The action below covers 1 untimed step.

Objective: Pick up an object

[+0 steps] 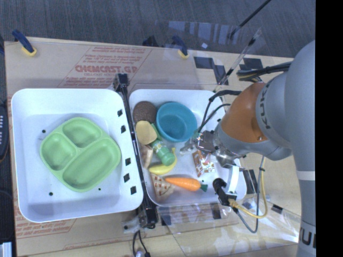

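The right bin (209, 98) holds a blue bowl (176, 122), a brown round disc (143, 111), a pale yellow piece (144, 132), a green bottle (165, 155), a yellow banana (162, 169), an orange carrot (184, 183), a pizza slice (159, 187) and a small printed packet (204, 164). My gripper (199, 143) reaches down into this bin from the right. It hangs just right of the bowl and directly above the packet. The grey wrist and orange band hide most of it. I see nothing held in it.
The left bin (24, 143) holds a green divided plate (80, 153). A black divider with clips (127, 138) runs between the bins. Cables (252, 210) loop off the wrist over the right bin's near right corner.
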### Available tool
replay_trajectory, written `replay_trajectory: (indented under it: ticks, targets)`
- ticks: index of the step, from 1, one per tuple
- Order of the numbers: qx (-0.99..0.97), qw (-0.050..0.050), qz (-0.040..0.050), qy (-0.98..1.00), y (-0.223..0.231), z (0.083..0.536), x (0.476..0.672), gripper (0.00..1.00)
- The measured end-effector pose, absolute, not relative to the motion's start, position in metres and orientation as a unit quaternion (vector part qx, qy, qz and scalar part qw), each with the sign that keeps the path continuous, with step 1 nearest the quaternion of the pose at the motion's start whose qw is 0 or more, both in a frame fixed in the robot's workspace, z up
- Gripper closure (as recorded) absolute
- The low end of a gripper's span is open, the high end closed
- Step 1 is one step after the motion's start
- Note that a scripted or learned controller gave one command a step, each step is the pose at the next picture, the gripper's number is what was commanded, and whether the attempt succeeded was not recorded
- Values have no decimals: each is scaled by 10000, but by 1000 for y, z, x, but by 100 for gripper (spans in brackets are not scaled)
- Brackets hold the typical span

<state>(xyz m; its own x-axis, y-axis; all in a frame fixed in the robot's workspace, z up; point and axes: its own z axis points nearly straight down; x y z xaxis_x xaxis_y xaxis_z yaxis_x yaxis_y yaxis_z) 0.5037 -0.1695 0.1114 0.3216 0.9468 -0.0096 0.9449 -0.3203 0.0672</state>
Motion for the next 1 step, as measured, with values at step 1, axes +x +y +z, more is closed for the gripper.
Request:
replay_trajectory:
  ticks: [1]
  targets:
    - [8108,322,125,5843,-174,124,504,100]
